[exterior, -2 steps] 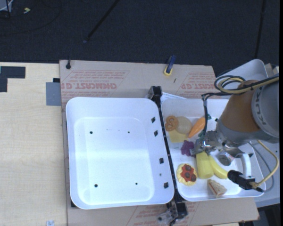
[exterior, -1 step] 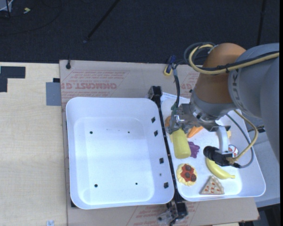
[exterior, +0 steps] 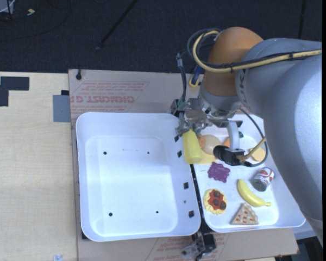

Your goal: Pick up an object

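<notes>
Tool [exterior: 206, 130] low in right bin [exterior: 285, 213], over a yellow block [exterior: 192, 147] near the bin's upper left; finger state cannot be told. Banana [exterior: 251, 193] lies nearby.

Two white bins, the left bin [exterior: 130, 173] and the right bin [exterior: 285, 213], look like smooth, glossy plastic. Beneath them lies matt brown cardboard [exterior: 119, 94] on a pale wood-grain bench [exterior: 27, 173]. Just below the gripper [exterior: 206, 125], a yellow block [exterior: 192, 147] looks smooth and plasticky. Further below, a shiny yellow banana [exterior: 252, 193] and a matt purple piece [exterior: 218, 172]. The arm's shell [exterior: 288, 91] is smooth grey with a soft sheen.
</notes>
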Motion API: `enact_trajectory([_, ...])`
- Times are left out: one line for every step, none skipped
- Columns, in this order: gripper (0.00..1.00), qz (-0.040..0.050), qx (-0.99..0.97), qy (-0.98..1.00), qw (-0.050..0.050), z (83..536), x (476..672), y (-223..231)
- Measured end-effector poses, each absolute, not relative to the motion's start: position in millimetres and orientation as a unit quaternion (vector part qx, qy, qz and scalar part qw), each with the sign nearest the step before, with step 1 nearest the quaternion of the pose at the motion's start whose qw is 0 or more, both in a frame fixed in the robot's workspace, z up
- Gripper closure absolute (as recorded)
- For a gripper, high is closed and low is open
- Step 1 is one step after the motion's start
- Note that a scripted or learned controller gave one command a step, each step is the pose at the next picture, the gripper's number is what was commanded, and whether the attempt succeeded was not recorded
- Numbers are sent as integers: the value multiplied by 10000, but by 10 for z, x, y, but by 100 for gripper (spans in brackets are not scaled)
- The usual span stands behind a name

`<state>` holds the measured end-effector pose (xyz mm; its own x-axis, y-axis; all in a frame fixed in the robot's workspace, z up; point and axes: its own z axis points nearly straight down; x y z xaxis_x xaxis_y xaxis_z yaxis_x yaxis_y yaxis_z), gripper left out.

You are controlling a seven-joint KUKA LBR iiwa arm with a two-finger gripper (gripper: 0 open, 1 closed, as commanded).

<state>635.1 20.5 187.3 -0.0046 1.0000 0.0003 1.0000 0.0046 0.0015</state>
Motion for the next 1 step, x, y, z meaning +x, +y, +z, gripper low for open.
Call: enact_trajectory([100,8,7057,7085,-3,2438,6127,529])
